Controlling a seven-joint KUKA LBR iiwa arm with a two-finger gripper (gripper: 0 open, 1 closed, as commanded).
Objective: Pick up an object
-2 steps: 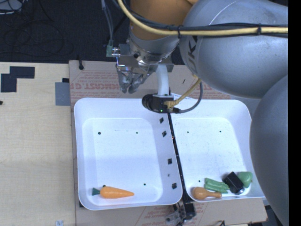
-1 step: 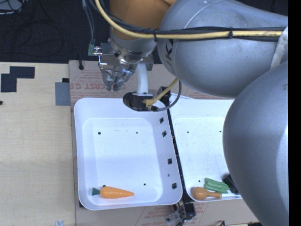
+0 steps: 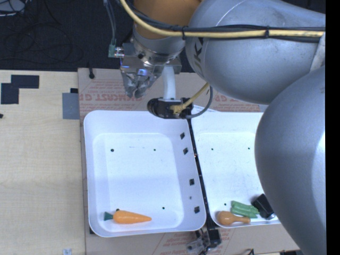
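Above the far edge of the left bin point(image 3: 95, 142), the gripper point(image 3: 137, 84) is hovering, its state unclear, while a carrot point(image 3: 130, 217) is lying near the front wall.

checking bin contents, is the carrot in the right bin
No, the carrot lies in the left bin, near its front edge.

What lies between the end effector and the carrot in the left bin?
Bare white floor of the left bin in the camera view. The end effector hangs above its far rim; the carrot lies at the near edge.
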